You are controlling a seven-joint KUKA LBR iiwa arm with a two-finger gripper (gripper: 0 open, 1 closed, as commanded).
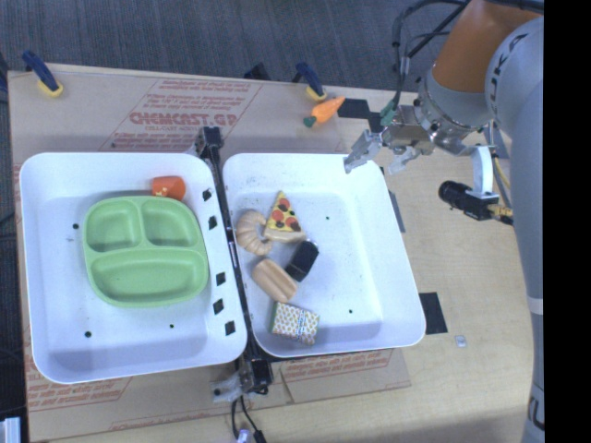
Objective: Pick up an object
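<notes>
**Camera view: gripper above right bin's far corner**

Camera view shows the gripper with fingers spread, holding nothing, at one o'clock of the right bin. Toward seven o'clock lie a pizza slice, croissant, black block, bread roll and patterned box.

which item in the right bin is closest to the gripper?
The pizza slice. It lies highest in the right bin, nearer the gripper than the croissant, black block, bread roll or patterned box.

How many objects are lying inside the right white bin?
5, all near its left side: a croissant, a pizza slice, a black block, a bread roll and a patterned box at the front.
</notes>
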